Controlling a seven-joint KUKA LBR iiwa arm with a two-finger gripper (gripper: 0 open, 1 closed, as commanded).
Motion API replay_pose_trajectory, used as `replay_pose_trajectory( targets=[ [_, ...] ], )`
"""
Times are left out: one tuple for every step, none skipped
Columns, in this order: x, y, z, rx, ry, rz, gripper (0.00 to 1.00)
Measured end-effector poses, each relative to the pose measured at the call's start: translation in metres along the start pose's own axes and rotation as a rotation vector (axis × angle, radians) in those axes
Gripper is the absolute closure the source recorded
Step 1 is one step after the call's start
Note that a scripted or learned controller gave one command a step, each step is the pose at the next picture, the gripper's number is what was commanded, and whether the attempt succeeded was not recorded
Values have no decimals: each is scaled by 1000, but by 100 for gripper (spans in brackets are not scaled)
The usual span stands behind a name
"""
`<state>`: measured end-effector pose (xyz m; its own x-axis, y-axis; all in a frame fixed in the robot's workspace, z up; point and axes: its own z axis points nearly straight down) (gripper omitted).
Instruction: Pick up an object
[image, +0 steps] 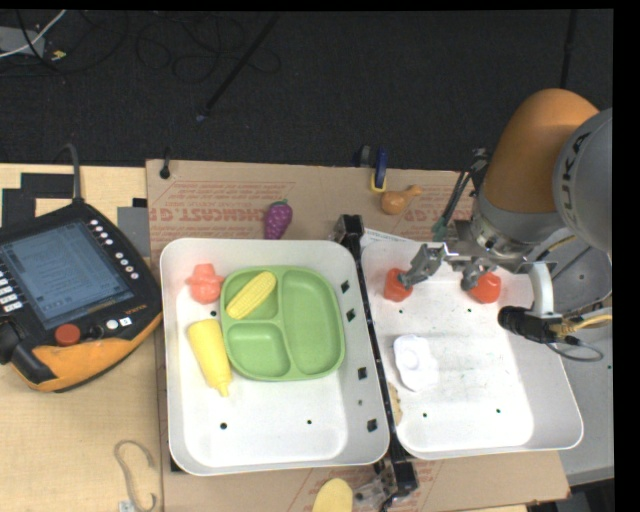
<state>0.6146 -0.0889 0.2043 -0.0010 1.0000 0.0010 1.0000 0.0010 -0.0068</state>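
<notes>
My gripper (442, 287) hangs over the far part of the right bin (500, 425), its fingers spread wide with nothing between them. A red-orange lump (397, 287) sits at the left fingertip and another (487, 288) at the right one; I cannot tell whether they are loose things or finger pads. A white lumpy object (415, 362) lies in the right bin near its left wall, just in front of the gripper. The left bin (260, 440) holds a green divided plate (300, 335) with a yellow corn cob (250, 293) on it, a yellow squash-like piece (210, 355) and a pink-orange piece (203, 283).
A purple grape-like toy (278, 218) and an orange toy (398, 200) lie on the cardboard behind the bins. A yellow item (333, 494) sits at the front edge. A teach pendant (70, 290) rests on the bench at left. The divider (365, 340) separates the bins.
</notes>
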Motion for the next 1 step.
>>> replay_pose_trajectory(
  targets=[
    [-8, 1, 55, 1, 0, 1, 0]
  ],
)
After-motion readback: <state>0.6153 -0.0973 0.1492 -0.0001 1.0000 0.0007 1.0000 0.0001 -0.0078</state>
